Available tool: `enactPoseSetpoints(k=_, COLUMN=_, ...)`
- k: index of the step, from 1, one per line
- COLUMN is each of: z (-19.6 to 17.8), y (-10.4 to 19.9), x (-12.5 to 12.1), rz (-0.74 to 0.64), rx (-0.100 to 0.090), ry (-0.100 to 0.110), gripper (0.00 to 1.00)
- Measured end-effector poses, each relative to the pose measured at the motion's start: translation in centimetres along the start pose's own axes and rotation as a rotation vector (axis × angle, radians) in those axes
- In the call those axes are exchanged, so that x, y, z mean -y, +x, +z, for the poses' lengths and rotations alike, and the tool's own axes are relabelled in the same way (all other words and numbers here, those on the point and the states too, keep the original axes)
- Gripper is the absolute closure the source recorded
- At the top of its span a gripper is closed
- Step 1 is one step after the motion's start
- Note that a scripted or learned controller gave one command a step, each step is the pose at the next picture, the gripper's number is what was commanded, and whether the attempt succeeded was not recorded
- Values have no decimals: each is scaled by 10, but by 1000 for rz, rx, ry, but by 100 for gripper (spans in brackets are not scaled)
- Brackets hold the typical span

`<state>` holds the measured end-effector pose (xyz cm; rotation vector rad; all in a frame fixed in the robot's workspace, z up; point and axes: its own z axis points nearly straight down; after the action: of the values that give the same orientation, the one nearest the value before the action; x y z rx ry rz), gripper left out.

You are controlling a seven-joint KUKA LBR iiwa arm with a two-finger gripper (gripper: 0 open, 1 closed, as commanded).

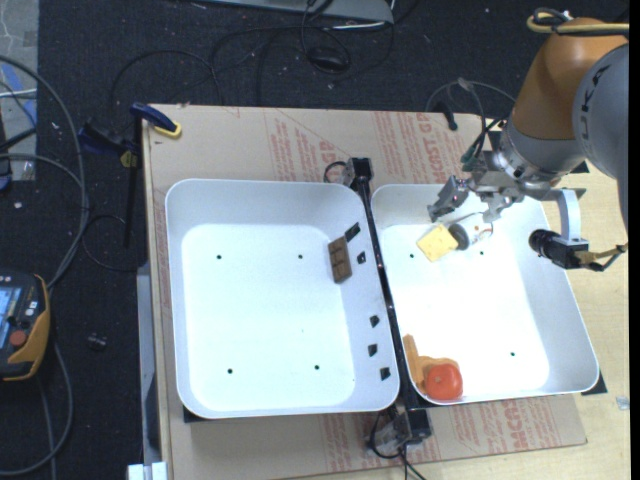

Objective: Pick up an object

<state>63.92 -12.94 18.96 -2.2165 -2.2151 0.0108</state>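
Observation:
A small yellow block (436,243) is in the right bin (560,298), near its far left part. My gripper (456,220) hangs over that spot, its tip right against the block's upper right side. I cannot make out whether the block lies on the bin floor or is lifted. An orange-red lump (441,378) with an orange stick beside it rests in the right bin's near left corner. A brown block (341,260) lies in the left bin (200,298), close to its right wall.
The grey arm with its orange band (560,88) comes in from the upper right over the right bin's far edge. A black fitting (552,245) juts out beside the wrist. Cables and a clamp lie on the dark floor beyond the bench.

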Motion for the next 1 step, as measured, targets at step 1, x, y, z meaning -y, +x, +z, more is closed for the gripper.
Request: enactPoseSetpoints(k=1, z=-6, y=0, x=-2, rz=-1, rx=1, ry=-11, gripper=0)
